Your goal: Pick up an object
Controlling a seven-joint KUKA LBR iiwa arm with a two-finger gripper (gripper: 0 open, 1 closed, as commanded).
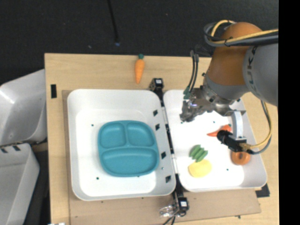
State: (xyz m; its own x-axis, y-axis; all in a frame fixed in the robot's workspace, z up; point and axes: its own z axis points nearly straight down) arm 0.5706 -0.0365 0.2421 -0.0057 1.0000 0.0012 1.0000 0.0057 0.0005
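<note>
The arm (253, 64) is reaching in from the right, its grey body running along the upper right and its orange band (229, 62) bulging wide above the wrist. Cables are looping over the top of that band and trailing down the right side. The wrist (213, 95) is angling down and to the left, pointing low. The gripper (188, 112) is hanging at the end of it, dark and compact, tips aimed downward and leftward. A white-and-black fitting (236, 130) is jutting out below the wrist.
</note>
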